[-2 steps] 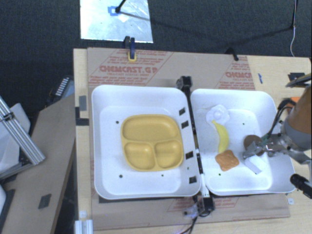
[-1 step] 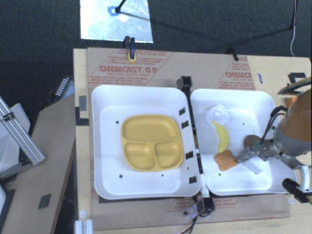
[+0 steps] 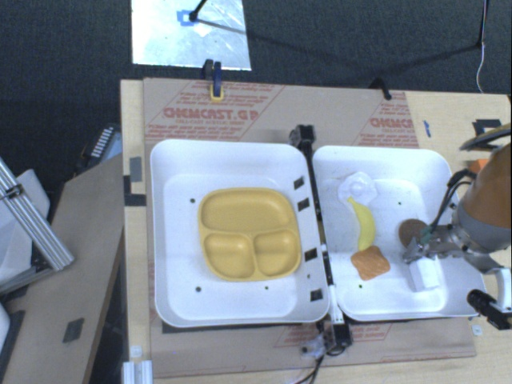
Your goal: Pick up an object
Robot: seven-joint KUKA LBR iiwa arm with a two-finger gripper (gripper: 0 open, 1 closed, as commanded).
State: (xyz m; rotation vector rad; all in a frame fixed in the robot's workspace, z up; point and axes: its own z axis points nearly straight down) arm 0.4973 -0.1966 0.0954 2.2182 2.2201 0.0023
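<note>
In the right bin (image 3: 380, 157) lie a yellow banana (image 3: 365, 224), an orange-brown slice (image 3: 370, 262), a brown round piece (image 3: 410, 230), a white block (image 3: 425, 276) and a pale translucent item (image 3: 356, 189). The gripper (image 3: 418, 251) reaches in from the right and hangs low over the bin's right part. It sits just above the white block and just below the brown round piece. The wrist hides the tips, and nothing shows as lifted.
The left bin (image 3: 172, 162) holds a yellow divided plate (image 3: 244, 233). A black clip strip (image 3: 312, 214) runs between the bins. The bench's cardboard top (image 3: 240, 110) lies behind them. A metal frame (image 3: 32, 222) stands at the far left.
</note>
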